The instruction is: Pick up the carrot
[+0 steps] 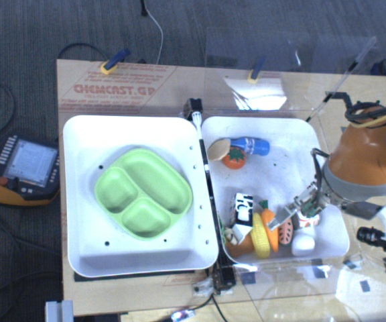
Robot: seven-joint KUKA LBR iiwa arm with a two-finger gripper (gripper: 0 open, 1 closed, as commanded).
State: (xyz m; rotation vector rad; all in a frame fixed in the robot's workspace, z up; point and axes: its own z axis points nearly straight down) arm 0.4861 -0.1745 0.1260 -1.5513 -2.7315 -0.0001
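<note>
Carrot [267, 219] sits in the right bin [293, 129], near its front edge, in the middle of a toy pile. It's touching a yellow corn cob [260, 235] on its left and a pinkish slice with dark seeds [285, 232] on its right. A black-and-white block [244, 208] is just behind the corn. A white egg-like piece [303, 241] lies toward the bin's front right corner.

End effector [299, 205] is low in the right bin, near its right edge, tips pointing toward the carrot from just beside it. Nothing seen between its fingers; can't tell whether they're wide or narrow, too blurred. Arm [360, 156] comes in over the bin's right edge, orange band showing.

Back left corner of the right bin: blue bottle [252, 145] lying on its side, a small red-orange tomato [233, 158] touching it.

Left bin [86, 139] carries a green three-section plate [143, 192] at its centre.

A handheld pendant [20, 170] is on the floor off the surface's left edge.
</note>
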